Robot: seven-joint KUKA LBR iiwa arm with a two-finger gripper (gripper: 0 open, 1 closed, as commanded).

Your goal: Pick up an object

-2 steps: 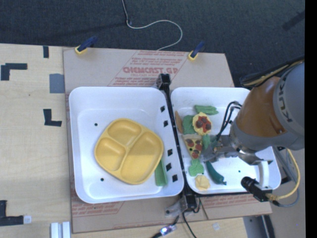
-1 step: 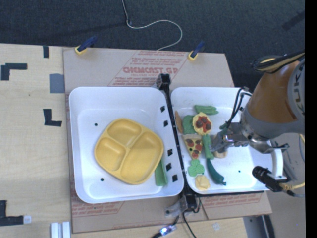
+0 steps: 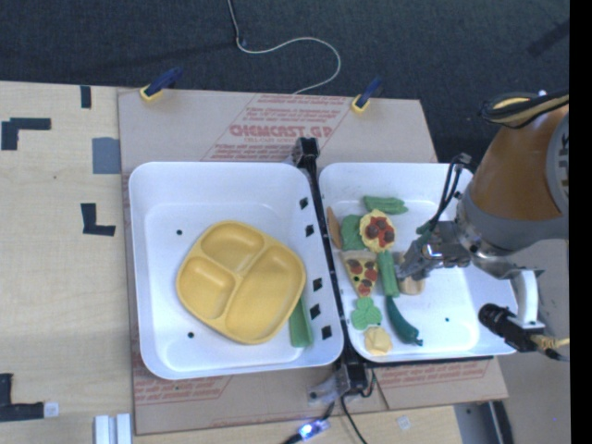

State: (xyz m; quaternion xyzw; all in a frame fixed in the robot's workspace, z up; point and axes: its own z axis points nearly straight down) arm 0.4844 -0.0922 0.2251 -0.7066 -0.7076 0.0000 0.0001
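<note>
In the left bin (image 3: 153, 248) you have a yellow tray (image 3: 240, 280); right bin (image 3: 462, 326), toy food (image 3: 375, 234); gripper (image 3: 413, 268) grip indeterminate.

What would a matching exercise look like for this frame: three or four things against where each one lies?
Things:
1. yellow divided plastic plate
2. green strip-shaped toy piece
3. pale yellow toy lump
4. blue and yellow clamp

Places:
A. top left corner of the cardboard sheet
B. middle of the left bin
C. near the front wall of the right bin
D. left bin, beside the plate's right edge

Pairs: 1-B, 2-D, 3-C, 4-A
</note>
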